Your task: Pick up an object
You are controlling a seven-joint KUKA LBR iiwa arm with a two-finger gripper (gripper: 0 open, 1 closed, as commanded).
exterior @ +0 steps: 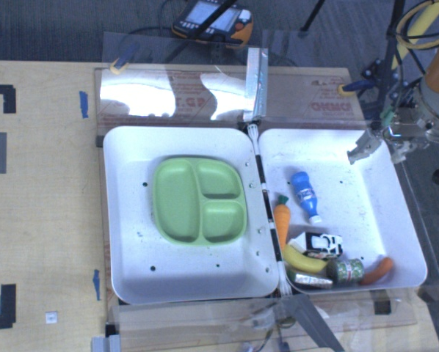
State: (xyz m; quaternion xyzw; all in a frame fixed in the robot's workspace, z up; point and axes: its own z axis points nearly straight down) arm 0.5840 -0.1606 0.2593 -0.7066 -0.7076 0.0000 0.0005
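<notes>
Right bin (366,196): bottle (305,195), carrot (281,224), banana (305,259).

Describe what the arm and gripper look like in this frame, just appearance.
At the right edge, the gripper is a small grey metallic piece with pale angular fingers, seen over the back corner of the right bin. Behind it sits a cluttered grey wrist block with dark fittings and a small green spot. Yellow and blue cables loop above.

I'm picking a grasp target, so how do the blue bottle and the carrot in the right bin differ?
The blue bottle lies apart on bare bin floor; the carrot lies against the divider wall, its tip by the banana. The bottle is blue with a white cap and slanted; the carrot is orange with a green top, running along the wall. Both lie flat in the right bin.
</notes>
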